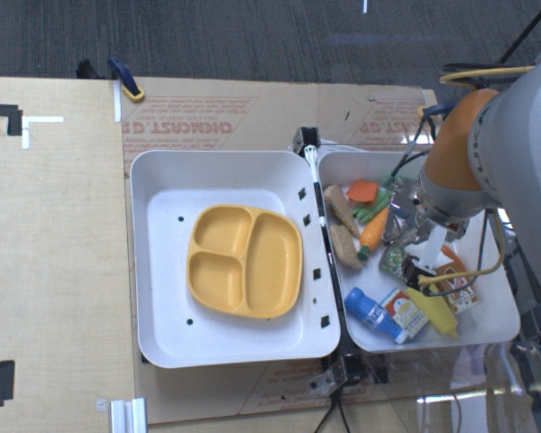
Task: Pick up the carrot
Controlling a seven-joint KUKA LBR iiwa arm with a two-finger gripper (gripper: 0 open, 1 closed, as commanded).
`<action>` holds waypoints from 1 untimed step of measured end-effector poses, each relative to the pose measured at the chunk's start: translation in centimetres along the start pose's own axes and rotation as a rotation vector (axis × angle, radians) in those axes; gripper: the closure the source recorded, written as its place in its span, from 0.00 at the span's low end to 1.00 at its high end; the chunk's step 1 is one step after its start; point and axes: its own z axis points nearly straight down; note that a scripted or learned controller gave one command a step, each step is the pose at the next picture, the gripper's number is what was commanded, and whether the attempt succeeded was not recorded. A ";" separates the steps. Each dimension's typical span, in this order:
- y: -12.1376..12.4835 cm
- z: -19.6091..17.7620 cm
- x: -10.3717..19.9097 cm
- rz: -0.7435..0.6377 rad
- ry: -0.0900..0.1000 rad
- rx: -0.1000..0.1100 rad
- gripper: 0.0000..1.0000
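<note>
The carrot (374,228) is a small orange piece with a green end. It lies tilted in the upper left part of the right bin (496,327), among other toy foods. My gripper (404,233) is low in that bin, just to the right of the carrot and close against it. The grey wrist with its orange band (455,152) rises above and to the right. Nothing can be made out between the gripper's tips, which are lost against the clutter below them.
Around the carrot lie a red-orange piece (362,190), a green piece (371,211) and tan bread-like pieces (343,228). Nearer the front sit a blue bottle (365,308), a small carton (406,315) and a yellow banana (435,310). The left bin (153,242) holds a yellow divided plate (245,262).
</note>
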 end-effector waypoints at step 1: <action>5.2 -0.1 2.6 0.679 0.000 -0.001 0.00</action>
